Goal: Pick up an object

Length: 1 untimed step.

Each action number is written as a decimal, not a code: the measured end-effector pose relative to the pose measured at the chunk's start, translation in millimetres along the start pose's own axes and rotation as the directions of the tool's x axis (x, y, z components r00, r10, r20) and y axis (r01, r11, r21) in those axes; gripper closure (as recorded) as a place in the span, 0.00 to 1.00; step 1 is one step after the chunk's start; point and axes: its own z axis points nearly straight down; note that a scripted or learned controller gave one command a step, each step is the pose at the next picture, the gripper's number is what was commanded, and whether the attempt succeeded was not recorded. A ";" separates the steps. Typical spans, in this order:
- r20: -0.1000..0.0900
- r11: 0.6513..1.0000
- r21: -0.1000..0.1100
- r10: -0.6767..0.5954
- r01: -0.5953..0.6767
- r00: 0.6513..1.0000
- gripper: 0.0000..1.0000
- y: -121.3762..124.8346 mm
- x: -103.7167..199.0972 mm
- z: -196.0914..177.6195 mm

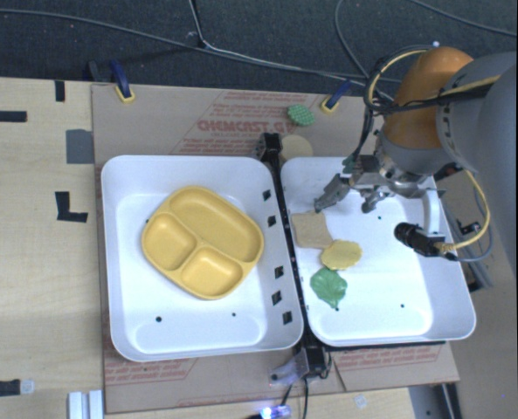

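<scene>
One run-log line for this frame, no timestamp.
gripper open over right white bin, holding nothing | tan flat piece, yellow piece, green piece in bin | yellow divided tray in left bin

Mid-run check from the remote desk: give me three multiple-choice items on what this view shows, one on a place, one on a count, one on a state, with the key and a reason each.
1. Where does the yellow divided tray lie?
A. left bin
B. right bin
C. on the cardboard

2. How many small objects lie in the right bin?
A. one
B. three
C. five

3. What is between the fingers of the pincer?
A. the green piece
B. the yellow piece
C. nothing

Key: 1 A, the tray rests on the floor of the left bin. 2 B, a tan piece, a yellow piece and a green piece. 3 C, the fingers stand spread above the bin floor with bare white between them.
</scene>
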 end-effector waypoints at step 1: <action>0.000 1.000 0.000 -0.001 0.001 1.000 0.00 -6.1 7.6 58.7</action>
